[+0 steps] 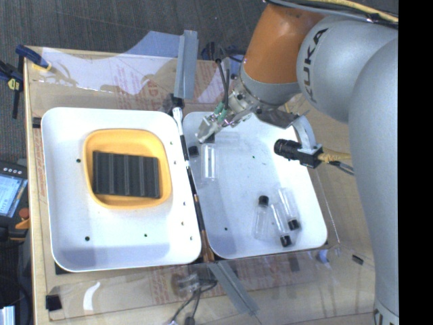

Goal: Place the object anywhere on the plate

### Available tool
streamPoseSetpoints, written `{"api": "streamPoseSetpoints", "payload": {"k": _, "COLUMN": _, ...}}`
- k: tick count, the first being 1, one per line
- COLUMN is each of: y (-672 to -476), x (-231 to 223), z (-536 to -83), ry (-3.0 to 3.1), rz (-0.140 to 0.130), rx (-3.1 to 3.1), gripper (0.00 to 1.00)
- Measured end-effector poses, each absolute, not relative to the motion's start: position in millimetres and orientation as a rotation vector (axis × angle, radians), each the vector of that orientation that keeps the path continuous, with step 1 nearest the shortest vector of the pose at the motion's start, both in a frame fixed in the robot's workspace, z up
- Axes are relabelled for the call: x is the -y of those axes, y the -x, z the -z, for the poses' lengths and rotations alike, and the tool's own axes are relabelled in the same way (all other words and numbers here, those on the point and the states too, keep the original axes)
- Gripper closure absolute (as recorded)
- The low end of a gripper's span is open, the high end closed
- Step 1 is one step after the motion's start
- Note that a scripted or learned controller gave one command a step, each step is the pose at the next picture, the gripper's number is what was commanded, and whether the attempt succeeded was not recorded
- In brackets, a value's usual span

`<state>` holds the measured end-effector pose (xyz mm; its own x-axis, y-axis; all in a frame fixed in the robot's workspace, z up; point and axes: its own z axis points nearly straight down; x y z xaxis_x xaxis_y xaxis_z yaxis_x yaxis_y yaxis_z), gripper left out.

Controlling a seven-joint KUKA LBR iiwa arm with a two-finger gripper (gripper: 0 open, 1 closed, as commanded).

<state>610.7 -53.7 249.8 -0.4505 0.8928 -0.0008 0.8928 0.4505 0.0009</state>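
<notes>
Gripper over the right bin's far-left corner.
I couldn't tell its finger state; clear vials lay near-right, yellow plate sat left.

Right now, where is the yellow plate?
The yellow plate sits in the left white bin, toward its upper middle, with a dark ridged insert lying on it.

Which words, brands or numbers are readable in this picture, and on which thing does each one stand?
"KUKA": on the grey arm, running sideways along its casing, partly cut off.
Handheld screen at the left edge: display is lit, text too small to read.
Brown bench board: faint reddish print, too blurred to read.
</notes>
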Motion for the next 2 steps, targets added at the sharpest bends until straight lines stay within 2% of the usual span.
{"api": "streamPoseSetpoints", "payload": {"k": 1, "y": -614.8, "x": 19.2, "z": -235.2, "ry": -1.517, "rz": 0.002, "rx": -2.755, "gripper": 1.00}}
{"api": "streamPoseSetpoints", "payload": {"k": 2, "y": -614.9, "x": 19.4, "z": -235.3, "ry": -1.517, "rz": 0.002, "rx": -2.755, "gripper": 0.00}}
